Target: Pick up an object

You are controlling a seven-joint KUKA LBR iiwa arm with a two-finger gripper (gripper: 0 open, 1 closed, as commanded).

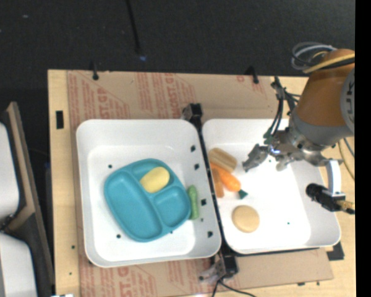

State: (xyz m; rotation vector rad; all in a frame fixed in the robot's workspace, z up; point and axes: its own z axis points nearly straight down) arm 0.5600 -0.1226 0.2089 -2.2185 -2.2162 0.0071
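We locate the gripper (267,156) in the right-centre of the frame, above the right bin (297,240), with the arm (324,98) entering from the upper right and its orange band above the wrist. The fingers point toward the left of the frame and appear spread apart with nothing between them, though the detail is small. The nearest candidates lie to the gripper's left and slightly below it, against the bin's left wall: a tan bread roll (223,159), and below that an orange carrot (227,180) whose long axis runs from upper left to lower right. A round tan cookie (245,218) sits further down. We judge the roll the closest target, requiring a short leftward, downward move. The left bin (86,166) holds a blue tray (130,209) with a yellow piece (154,179).
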